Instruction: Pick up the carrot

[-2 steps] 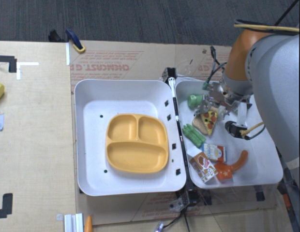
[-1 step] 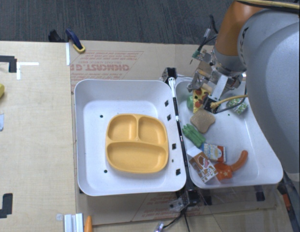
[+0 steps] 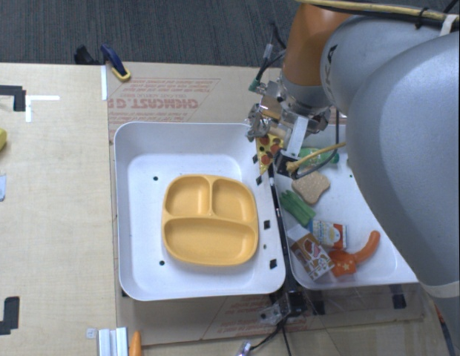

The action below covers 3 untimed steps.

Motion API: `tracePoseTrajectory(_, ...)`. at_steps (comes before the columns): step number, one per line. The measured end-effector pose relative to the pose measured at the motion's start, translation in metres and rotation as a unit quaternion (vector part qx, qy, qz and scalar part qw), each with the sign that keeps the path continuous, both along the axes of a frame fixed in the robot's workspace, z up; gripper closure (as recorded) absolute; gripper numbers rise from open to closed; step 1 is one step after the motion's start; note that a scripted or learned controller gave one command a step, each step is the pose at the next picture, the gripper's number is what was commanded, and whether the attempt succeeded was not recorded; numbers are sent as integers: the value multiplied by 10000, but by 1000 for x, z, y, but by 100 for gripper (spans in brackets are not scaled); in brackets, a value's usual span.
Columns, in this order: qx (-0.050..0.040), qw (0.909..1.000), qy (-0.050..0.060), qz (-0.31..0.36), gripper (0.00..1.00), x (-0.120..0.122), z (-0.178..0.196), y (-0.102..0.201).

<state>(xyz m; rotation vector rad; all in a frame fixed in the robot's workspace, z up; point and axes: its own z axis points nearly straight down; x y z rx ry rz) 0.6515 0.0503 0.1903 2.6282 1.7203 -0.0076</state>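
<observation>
Carrot (image 3: pixel 362 251) lies at the near end of the right bin (image 3: pixel 378 269), beside a snack packet (image 3: pixel 313 256), well apart from the hand (image 3: pixel 271 148), which hangs over the bins' shared rim; whether it grips anything, I cannot tell. Yellow divided plate (image 3: pixel 211 219) sits in the left bin (image 3: pixel 133 221)

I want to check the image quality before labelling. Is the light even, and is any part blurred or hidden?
Camera view: the light is soft and even, with no strong glare on the white bins; the yellow plate is sharp; the grey arm is large and a little soft, and covers part of the right bin; the carrot is clear.
</observation>
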Motion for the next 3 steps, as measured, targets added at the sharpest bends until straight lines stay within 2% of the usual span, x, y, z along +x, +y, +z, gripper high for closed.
tracePoseTrajectory(1, -12, 9738, 6, -2272, 100, -32, 0, 33)
tracePoseTrajectory(2, -7, 9636, 0, -2674, 100, -90, 0, 127)
tracePoseTrajectory(3, -7, 9193, -16, -3936, 100, -149, -6, 161)
